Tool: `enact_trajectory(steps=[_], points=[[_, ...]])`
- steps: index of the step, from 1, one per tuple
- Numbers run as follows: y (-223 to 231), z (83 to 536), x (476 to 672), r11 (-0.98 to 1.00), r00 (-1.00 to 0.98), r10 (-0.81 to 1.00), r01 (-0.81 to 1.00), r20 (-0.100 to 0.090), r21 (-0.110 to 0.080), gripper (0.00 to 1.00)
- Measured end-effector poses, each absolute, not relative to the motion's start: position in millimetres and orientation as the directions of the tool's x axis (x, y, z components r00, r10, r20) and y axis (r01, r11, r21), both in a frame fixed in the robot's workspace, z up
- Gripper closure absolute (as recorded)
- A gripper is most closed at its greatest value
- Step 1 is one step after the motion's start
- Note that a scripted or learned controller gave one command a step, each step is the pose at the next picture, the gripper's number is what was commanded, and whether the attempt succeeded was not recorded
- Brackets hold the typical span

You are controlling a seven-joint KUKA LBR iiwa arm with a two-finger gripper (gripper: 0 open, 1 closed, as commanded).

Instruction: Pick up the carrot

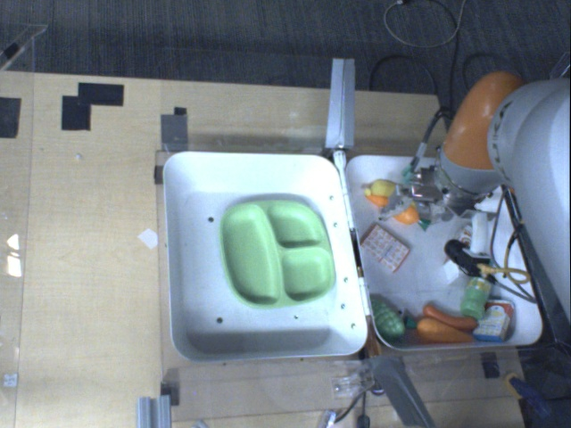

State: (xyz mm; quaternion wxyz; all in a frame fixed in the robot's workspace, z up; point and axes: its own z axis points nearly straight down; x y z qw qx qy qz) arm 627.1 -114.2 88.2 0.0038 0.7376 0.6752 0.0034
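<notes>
Hovering low over the upper part of the right bin (526, 328), gripper (417, 196) pointing left beside a small orange piece (406, 215) and a yellow toy fruit (382, 188) (finger spread impossible to tell from this angle). Lying just below, slightly tilted: a checkered card (385, 246). Resting well apart, along the bin's lower edge: the carrot (443, 330), touching a green leafy vegetable (389, 321) on its left and a green bottle (476, 298) on its right. Sitting in the left bin (183, 239): a green divided tray (277, 251).
</notes>
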Motion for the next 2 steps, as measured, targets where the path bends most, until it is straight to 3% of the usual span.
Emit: enact_trajectory(steps=[1, 2], points=[[-112, 99, 628.0, -0.079, 0.079, 0.997, 0.997, 0.000, 0.011, 1.00], [-140, 219, 602.4, -0.093, 0.093, 0.996, 0.996, -0.001, 0.007, 1.00]])
